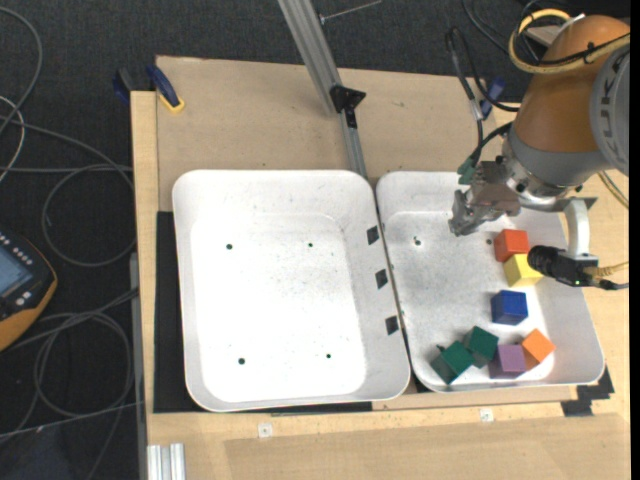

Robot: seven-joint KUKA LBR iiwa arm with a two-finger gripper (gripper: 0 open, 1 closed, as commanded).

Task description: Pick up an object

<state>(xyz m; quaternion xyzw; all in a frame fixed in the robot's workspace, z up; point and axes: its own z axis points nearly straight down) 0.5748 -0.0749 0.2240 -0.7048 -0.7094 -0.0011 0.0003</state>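
Plywood bench (pixel 260 98) on dark carpet (pixel 70 58) with loose cables (pixel 60 183). Two white bins: left bin (pixel 200 208), right bin (pixel 400 193). Gripper (pixel 466 218) hangs over right bin's far end, jaw state can't tell. Coloured blocks (pixel 509 306) cluster along that bin's right and near side, apart from gripper

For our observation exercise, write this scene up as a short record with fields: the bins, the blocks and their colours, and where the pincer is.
bins: two white, side by side; left bin, right bin
blocks: all in right bin
block colours: red-orange, yellow, blue, two green, purple, orange
pincer: over right bin's far end, left of the red-orange block, holding nothing visible
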